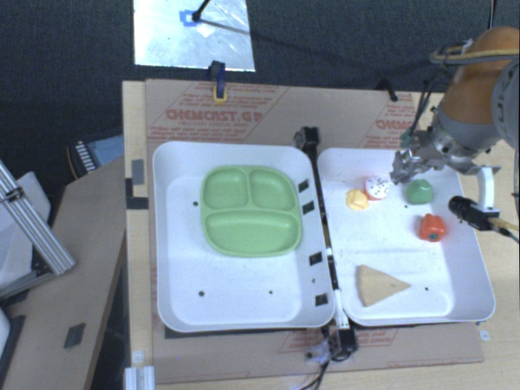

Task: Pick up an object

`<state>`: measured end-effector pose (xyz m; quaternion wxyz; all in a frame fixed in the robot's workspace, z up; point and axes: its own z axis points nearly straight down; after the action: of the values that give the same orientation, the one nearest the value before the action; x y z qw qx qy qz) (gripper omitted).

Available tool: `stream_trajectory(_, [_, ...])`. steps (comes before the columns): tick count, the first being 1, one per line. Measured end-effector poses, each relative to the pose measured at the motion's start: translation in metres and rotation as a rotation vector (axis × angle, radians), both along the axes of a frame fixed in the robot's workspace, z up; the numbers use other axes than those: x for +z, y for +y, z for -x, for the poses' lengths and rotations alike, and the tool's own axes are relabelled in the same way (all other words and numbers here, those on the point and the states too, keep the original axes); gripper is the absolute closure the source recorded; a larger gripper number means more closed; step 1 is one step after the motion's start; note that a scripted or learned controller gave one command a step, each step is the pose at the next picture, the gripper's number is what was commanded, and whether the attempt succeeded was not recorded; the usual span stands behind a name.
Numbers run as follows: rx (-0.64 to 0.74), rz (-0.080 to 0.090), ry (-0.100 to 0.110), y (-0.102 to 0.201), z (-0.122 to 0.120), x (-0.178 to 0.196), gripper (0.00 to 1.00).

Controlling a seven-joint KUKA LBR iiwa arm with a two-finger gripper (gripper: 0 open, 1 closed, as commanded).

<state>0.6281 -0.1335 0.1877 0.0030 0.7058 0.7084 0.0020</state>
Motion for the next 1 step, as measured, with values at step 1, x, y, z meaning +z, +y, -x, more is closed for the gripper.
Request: stream_trajectory(1, [0.001,0.001,-0.001,-0.0089,-0.0060,0.0510,1.00])
